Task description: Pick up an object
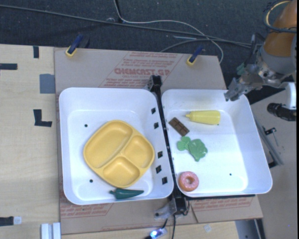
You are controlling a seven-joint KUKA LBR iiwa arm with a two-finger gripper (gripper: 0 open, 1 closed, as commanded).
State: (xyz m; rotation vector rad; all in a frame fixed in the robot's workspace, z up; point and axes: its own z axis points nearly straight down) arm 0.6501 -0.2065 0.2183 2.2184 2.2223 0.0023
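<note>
The right bin (249, 133) holds a yellow squeeze bottle (204, 117) lying on its side, a small brown bar (179, 126), a green leafy toy (193, 148) and a pink doughnut (189, 181). In the left bin (70, 133) lie a yellow divided plate (119, 153) and a dark green pepper (125, 193) near the front wall. My gripper (232, 94) hangs above the right bin's far right corner, well right of the bottle, with nothing seen between its fingers.
Both bins rest on a cardboard sheet (139, 68) held by two clamps (74, 46) at the back. A black divider (162, 133) runs between the bins. Cables cross the dark floor behind.
</note>
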